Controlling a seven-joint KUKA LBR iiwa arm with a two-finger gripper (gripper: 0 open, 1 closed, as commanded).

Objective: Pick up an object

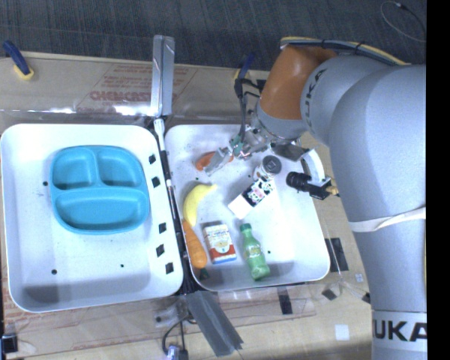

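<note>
My gripper [229,154] hangs low over the far part of the right bin [307,231], below the orange band of the arm. Its tip is right beside a small orange-red item [205,160], on that item's right; whether they touch is unclear. Nearer the front lie a yellow banana [197,201], an orange carrot [196,250], a small red-and-white box [220,243] and a green bottle [254,253]. A white card with a black-and-white pattern [252,196] lies just below the wrist.
The left bin [22,276] holds a blue divided plate [100,187]. A ridge with black clips [163,201] separates the two bins. The arm's grey body covers the right bin's far right corner.
</note>
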